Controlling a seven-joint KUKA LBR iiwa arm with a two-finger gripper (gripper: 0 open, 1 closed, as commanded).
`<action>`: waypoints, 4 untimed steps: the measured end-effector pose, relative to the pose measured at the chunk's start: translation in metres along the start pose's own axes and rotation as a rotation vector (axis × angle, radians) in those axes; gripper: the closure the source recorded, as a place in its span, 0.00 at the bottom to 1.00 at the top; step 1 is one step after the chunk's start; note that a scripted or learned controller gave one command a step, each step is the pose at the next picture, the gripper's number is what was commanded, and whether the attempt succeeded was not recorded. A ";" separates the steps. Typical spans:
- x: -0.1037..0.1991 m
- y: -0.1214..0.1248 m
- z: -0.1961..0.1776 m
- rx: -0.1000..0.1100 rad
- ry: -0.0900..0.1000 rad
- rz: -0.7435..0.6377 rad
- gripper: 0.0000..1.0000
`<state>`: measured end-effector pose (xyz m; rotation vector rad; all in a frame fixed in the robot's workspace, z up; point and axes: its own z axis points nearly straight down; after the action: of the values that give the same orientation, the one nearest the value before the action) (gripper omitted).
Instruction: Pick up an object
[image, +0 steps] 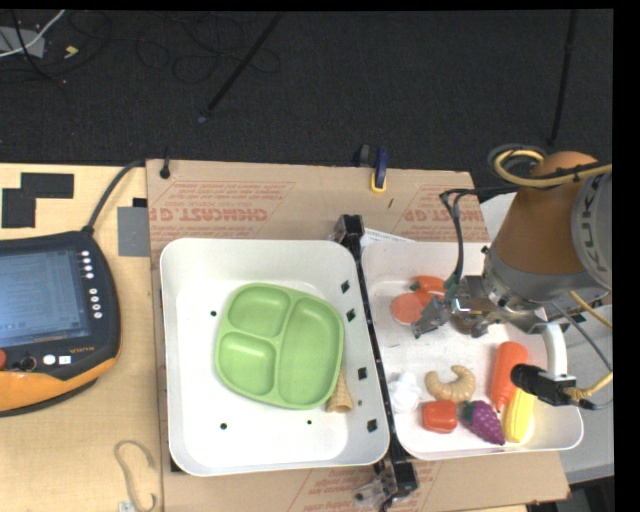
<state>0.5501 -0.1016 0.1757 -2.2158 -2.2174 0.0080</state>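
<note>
Near the right bin's (575, 425) far edge, the claw (447, 312) hangs over an orange-red toy (410, 305), grip state indeterminate. Arm (545, 235) enters from the right, wrist angled down-left. Carrot (506, 371) lies near the right edge, long axis near-to-far; croissant (452, 383) curves beside it.

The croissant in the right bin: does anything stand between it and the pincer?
Nothing visible does. The pincer hovers in the right bin, close to an orange-red piece. The croissant lies nearer the camera, with bare white floor between them; the carrot lies to its right.
</note>
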 end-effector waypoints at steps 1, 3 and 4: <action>0.005 0.000 0.064 0.000 0.001 0.000 0.00; 0.005 0.000 0.078 -0.003 0.001 0.009 1.00; 0.005 0.000 0.037 -0.007 -0.001 0.007 1.00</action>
<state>0.5496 -0.0970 0.1388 -2.2274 -2.2139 0.0006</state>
